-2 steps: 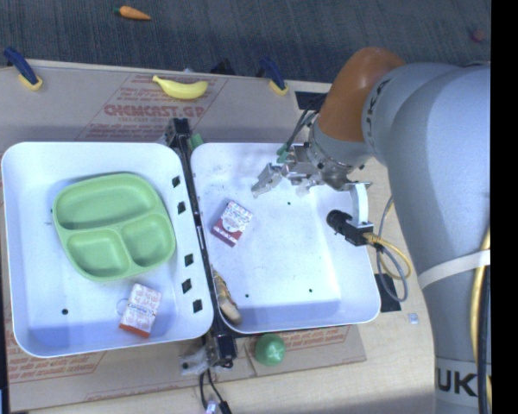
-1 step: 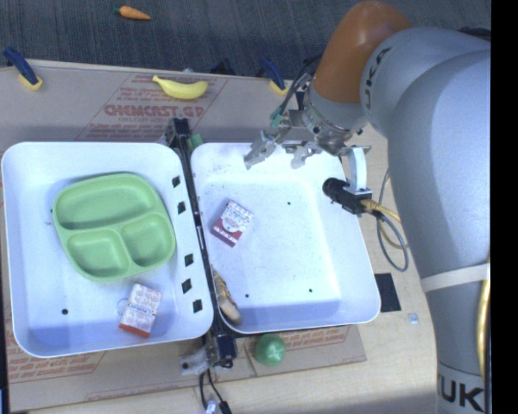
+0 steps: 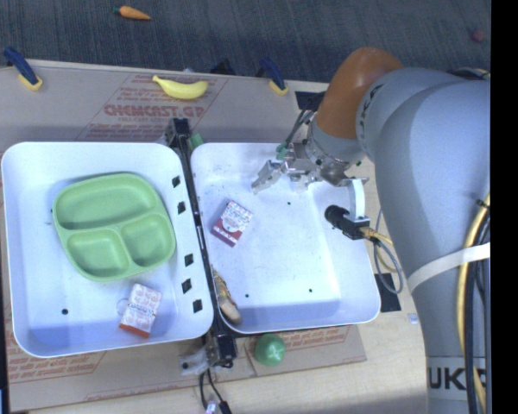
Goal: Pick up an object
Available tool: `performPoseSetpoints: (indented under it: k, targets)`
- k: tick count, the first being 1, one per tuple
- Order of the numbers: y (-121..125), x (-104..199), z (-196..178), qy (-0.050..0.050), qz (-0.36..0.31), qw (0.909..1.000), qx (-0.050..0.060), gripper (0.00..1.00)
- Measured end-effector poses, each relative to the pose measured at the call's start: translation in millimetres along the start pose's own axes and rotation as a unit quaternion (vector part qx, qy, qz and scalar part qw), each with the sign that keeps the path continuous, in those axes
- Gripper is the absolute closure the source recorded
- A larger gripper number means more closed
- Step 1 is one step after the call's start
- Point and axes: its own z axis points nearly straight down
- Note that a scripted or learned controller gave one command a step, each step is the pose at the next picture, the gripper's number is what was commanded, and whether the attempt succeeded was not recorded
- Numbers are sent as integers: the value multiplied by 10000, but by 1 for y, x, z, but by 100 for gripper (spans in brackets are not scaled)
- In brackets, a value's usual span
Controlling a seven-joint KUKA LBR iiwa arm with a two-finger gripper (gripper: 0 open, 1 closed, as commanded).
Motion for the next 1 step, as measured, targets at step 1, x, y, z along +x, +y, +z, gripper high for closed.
performPoseSetpoints:
  k: [1]
  targets:
    - [2, 18, -159, -5, -9, 10000, -57, 0]
